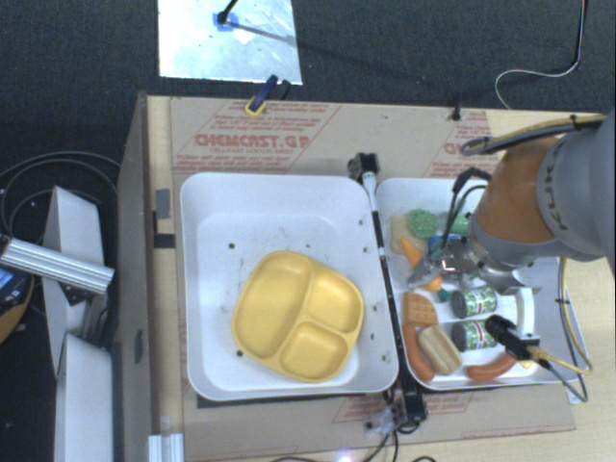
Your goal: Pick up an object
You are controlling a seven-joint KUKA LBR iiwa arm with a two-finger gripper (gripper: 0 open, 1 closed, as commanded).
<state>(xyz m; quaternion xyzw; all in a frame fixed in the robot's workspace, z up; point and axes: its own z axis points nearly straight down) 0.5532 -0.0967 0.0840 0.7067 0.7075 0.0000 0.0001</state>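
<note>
The setting was a robotics laboratory or test cell rather than a home or shop. A grey industrial arm (pixel 568 195) with an orange band reached over a bench (pixel 289 133) faced with printed cardboard sheeting. Two shallow white bins (pixel 207 258) sat side by side on it, fixed together by a black clamp (pixel 364 166). The floor was dark carpet (pixel 77 46), with loose black cables (pixel 38 176) coiled at the left and a thin white cable (pixel 539 70) trailing at the upper right. An aluminium extrusion (pixel 58 266) and white panels (pixel 77 229) stood beside the bench. A reflective sheet (pixel 229 27) lay on the floor beyond it.
</note>
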